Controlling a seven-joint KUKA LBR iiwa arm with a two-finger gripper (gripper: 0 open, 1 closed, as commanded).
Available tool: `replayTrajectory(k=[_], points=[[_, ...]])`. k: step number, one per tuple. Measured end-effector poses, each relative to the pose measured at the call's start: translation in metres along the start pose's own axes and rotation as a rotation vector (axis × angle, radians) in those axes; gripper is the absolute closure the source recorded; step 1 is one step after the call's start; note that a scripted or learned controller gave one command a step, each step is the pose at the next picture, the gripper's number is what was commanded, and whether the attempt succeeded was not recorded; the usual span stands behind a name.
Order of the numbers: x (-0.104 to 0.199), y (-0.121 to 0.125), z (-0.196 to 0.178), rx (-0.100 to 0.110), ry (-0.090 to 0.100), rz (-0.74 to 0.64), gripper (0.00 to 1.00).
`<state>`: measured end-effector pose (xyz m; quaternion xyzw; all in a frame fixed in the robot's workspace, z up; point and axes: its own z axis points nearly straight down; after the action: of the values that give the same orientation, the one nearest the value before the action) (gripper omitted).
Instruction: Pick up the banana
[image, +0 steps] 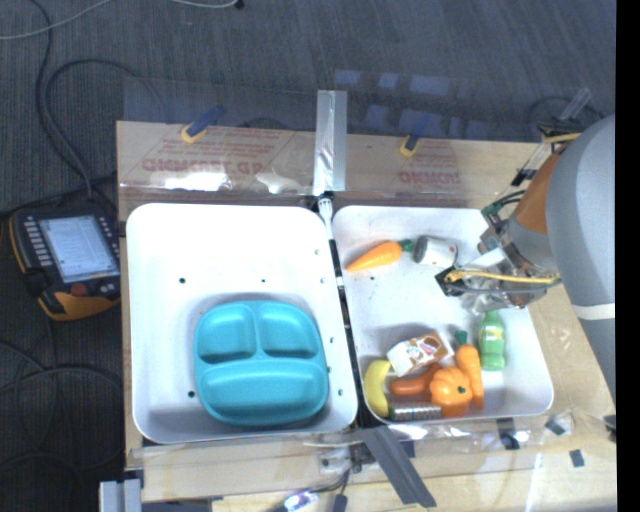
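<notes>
1. Your gripper (485, 292) is hanging over the right bin (400, 300), close to its right wall. You cannot tell whether it is spread or closed.
2. The banana (375, 388) is lying in that bin's near left corner, against the left wall, well apart from the gripper.
3. A white carton (415, 352) and a red sausage-like piece (410, 388) are crowding the banana's right side.
4. A green bottle (491, 340) is lying just beside the gripper.
5. A carrot (372, 256) is sitting near the far left corner.
6. A teal divided plate (262, 362) is sitting in the left bin (170, 250).
</notes>
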<state>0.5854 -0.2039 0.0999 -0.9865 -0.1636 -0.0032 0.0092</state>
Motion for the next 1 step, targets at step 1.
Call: replayTrajectory(k=[1], points=[[-0.0066, -0.0202, 0.0058, -0.017, -0.011, 0.125, 1.0]])
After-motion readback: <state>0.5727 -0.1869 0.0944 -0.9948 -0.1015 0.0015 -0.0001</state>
